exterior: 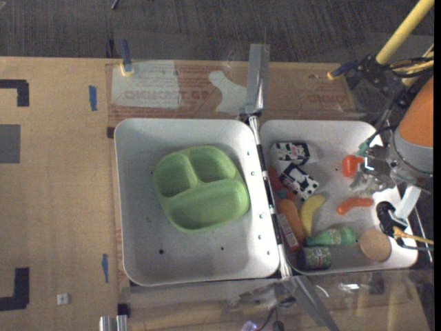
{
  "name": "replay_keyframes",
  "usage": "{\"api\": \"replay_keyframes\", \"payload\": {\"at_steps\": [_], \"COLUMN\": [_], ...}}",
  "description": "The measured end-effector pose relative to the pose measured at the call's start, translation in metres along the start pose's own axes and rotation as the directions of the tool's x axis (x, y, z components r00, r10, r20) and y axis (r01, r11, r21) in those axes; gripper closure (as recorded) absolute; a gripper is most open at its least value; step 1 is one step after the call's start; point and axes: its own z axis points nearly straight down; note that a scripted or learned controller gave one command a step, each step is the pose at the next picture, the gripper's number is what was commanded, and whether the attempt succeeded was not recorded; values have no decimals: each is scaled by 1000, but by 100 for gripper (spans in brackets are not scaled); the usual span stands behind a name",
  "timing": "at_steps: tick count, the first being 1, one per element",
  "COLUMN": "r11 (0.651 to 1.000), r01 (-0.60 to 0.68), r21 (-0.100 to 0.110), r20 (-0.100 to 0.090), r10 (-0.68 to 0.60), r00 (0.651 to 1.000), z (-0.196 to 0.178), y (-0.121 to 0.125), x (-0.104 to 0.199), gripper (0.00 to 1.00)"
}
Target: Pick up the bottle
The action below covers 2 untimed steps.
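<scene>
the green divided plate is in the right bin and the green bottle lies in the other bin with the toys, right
Not quite. The camera view shows the green divided plate in the left bin, not the right one. The green bottle does lie in the other bin, the right bin, among the toys.

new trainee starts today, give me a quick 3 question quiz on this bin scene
1. True or false: the green divided plate lies in the left bin.
2. Which bin holds the green bottle: A left, B right?
3. Fill in: the yellow banana lies just ____ the bottle in the camera view.

Key: 1 true. 2 B; the bottle lies on its side near the front wall, apart from the end effector over the right side. 3 above.
</scene>
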Motion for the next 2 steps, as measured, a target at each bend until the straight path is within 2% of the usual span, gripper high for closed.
{"api": "replay_keyframes", "payload": {"at_steps": [1,2], "r11": [1000,989], "r01": [0,-147], "r21": [1,-2], "r20": [0,-2], "r10": [0,147], "r00": [1000,989], "z": [0,76], "y": [0,-61], "x": [0,7], "gripper": [0,0]}}
